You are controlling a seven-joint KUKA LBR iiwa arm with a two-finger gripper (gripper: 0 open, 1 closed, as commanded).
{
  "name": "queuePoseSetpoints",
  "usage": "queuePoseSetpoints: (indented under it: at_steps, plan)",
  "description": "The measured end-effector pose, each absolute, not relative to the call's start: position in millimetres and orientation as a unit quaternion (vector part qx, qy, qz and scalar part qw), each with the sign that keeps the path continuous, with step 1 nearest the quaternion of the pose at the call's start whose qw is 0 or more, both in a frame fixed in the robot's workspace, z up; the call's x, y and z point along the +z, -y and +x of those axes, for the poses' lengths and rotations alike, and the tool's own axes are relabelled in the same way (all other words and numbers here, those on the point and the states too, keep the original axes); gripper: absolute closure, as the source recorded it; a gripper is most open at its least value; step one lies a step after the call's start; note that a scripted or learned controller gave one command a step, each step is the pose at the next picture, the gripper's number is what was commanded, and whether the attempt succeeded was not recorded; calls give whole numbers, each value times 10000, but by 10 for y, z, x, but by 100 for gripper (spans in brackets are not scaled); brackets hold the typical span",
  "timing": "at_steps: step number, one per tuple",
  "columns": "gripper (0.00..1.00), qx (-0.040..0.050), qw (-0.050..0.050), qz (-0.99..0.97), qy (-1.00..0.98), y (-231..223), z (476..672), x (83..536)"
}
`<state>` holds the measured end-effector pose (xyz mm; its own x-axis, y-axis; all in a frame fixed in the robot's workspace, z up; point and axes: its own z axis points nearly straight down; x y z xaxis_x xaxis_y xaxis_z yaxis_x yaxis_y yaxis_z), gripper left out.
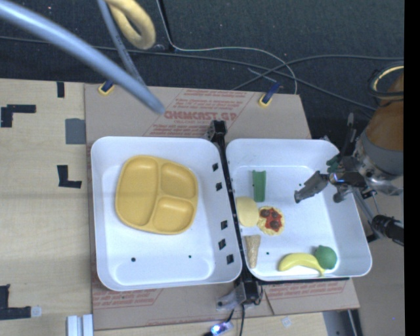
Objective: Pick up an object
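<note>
The arm (pixel 387 131) is cut off by the right edge, so only its wrist and orange band show; one dark finger (pixel 308 189) of the gripper (pixel 321 187) reaches out over the right bin (pixel 289 149), while the other is too blurred against the wrist hardware to separate. Far up and left of that finger, a yellow looped object (pixel 133 20) and a blurred grey tube (pixel 79 49) run off the top edge. Well below the finger, a small clamp-like fitting (pixel 237 303) at the bins' near junction is too small to identify.
</note>
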<state>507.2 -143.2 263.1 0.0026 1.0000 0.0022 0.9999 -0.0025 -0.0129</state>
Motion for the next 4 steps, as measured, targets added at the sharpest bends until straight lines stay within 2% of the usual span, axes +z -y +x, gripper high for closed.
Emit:
queuePoseSetpoints:
  at_steps: [1, 4]
  plan:
    - [0, 5, 6, -7067, 7075, 1428, 5094, 2688]
    - [0, 21, 33, -7068, 7074, 1148, 5056, 1053]
